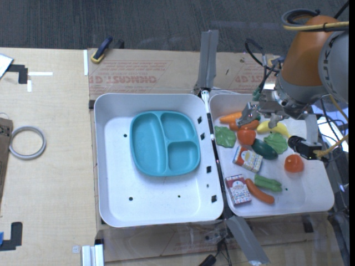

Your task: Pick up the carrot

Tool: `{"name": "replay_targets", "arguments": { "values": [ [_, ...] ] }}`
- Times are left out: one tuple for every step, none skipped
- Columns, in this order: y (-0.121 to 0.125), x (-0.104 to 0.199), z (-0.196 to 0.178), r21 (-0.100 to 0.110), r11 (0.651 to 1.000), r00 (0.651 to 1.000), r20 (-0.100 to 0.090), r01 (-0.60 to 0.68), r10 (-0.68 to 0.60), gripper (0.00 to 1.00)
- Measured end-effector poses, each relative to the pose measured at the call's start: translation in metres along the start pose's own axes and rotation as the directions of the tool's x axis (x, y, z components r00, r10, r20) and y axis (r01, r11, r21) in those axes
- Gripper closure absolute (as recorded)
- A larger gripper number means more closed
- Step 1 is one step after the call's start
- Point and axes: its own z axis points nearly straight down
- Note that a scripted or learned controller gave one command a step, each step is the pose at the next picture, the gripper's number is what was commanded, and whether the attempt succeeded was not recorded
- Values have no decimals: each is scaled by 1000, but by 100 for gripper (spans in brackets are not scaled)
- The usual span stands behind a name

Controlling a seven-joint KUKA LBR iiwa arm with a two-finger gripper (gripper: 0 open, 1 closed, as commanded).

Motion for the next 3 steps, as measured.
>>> {"name": "replay_targets", "arguments": {
  "values": [
    [37,-18,98,-3,975,975,0,222,-222,0],
    [61,-15,100,2,836,836,-1,549,-549,0],
    [60,-23,100,5,715,715,-1,699,-699,0]
  ]
}}
